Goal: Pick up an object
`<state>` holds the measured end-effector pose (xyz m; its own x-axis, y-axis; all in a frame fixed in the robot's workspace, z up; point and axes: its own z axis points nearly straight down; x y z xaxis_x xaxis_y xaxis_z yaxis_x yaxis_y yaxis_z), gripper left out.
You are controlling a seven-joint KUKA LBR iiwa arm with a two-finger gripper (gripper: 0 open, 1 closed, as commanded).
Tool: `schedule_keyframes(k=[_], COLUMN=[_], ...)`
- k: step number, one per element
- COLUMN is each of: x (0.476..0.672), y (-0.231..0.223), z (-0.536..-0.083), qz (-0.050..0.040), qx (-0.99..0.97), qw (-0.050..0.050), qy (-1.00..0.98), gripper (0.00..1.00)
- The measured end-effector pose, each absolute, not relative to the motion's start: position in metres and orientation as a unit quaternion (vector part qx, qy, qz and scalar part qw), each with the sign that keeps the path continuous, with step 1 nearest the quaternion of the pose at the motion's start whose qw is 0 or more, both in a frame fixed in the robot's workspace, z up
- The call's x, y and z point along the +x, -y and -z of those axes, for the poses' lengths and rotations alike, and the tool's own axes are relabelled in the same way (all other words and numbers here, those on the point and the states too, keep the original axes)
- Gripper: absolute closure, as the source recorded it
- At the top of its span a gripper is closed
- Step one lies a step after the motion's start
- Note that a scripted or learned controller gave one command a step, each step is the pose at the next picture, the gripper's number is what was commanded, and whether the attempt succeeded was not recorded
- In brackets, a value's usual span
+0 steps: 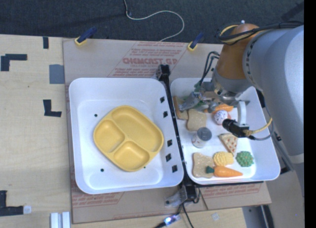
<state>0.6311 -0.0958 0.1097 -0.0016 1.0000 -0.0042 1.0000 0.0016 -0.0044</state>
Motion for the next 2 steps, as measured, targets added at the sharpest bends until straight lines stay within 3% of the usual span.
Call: schedule_keyframes(k=[1, 2], x=[0.6357, 0.6343], y=[0.1044, 0.1005], z=[-0.0923, -0.0981], qz=[0.0001, 0.0002], qx=[-0.708, -0.708], qw=[-0.011, -0.007], qy=[0.706, 0.707], gripper=[0.0, 1.0])
